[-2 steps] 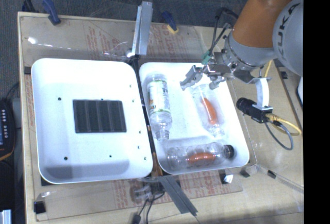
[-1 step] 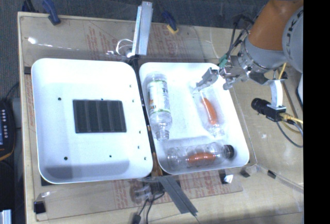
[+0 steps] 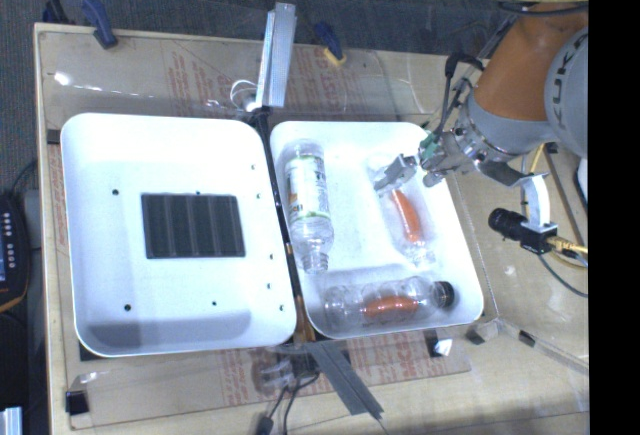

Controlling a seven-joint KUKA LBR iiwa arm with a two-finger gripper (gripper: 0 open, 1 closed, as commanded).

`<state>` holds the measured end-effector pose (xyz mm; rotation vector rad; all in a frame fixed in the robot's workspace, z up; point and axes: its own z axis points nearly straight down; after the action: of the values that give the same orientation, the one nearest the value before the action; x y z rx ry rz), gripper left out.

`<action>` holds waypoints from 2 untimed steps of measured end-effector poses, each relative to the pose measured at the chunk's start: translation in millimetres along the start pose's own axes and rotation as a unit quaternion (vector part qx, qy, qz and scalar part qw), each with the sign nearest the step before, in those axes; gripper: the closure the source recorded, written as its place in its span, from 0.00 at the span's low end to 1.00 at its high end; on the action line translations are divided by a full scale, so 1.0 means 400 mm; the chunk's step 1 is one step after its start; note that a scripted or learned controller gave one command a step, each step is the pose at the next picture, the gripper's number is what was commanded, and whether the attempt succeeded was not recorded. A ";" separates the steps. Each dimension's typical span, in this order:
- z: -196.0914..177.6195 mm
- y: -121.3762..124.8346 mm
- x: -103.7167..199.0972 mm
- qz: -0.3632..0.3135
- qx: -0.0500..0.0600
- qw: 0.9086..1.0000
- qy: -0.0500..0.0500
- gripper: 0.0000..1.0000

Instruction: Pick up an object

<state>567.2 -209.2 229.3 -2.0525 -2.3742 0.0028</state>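
Arm: grey with orange band, enters from upper right of frame.
End effector (image 3: pixel 432 161): over the upper right rim of the right bin (image 3: pixel 350 135); state cannot be told from this view.
Orange-filled bottle (image 3: pixel 408 215): lies in the right part of the right bin, its upper end just beside the end effector, lower left of it; contact not discernible.
Labelled clear bottle (image 3: pixel 306 205): left side of same bin, lengthwise, well apart from the end effector.
Third bottle (image 3: pixel 390 300): along the bin's lower edge, dark cap to the right.
Left bin (image 3: pixel 100 153): dark ribbed panel (image 3: pixel 193 225) at centre.
Worktop (image 3: pixel 160 58): carries both bins.
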 end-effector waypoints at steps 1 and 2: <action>-0.032 -0.031 0.005 -0.045 0.001 0.999 0.001 0.00; 0.034 0.004 0.001 -0.114 0.001 0.993 0.001 0.00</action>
<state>568.9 -208.7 215.6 -1.7660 -2.5918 0.0026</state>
